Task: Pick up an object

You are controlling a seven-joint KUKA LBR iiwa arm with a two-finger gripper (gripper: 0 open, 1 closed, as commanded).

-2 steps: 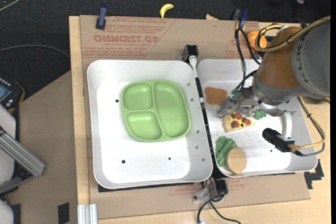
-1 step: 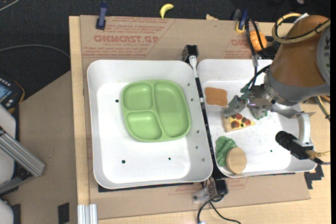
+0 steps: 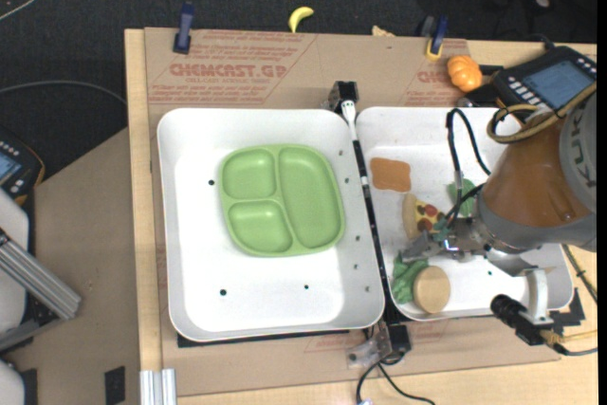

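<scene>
I see my arm (image 3: 541, 185) reaching into the right bin (image 3: 471, 120), its gripper (image 3: 438, 240) low over a heap of toy food; I judge this the reach before a grasp, nothing held between the fingers that I can make out; whether they are spread I cannot tell. Nearest lie a pale slice with red spots (image 3: 418, 214), a green leafy piece (image 3: 408, 274) and a round tan disc (image 3: 432, 288); a flat brown square (image 3: 390, 174) sits apart. The left bin (image 3: 190, 204) bears a smooth green divided plate (image 3: 282, 199); next I must close squarely on one piece.

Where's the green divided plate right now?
The green divided plate lies in the left white bin, near its middle, left of the black divider strip between the bins.
</scene>
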